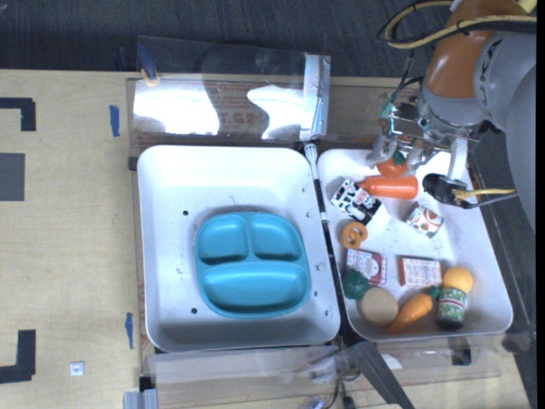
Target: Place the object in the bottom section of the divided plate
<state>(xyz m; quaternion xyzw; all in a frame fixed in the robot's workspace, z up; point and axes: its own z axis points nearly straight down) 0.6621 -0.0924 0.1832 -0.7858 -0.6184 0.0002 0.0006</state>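
Over the right bin (pixel 498 309), the gripper (pixel 400 156) is hovering above an orange bottle (pixel 387 186); jaws' state I cannot tell. It needs centring before carrying to the divided plate (pixel 253 262).

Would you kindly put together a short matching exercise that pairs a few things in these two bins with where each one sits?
Things:
1. blue divided plate
2. gripper
3. yellow lemon
4. black-and-white carton

Places:
A. near the right bin's front right corner
B. beside the divider, in the right bin's far left part
C. middle of the left bin
D. over the far end of the right bin, above an orange-red item

Pairs: 1-C, 2-D, 3-A, 4-B
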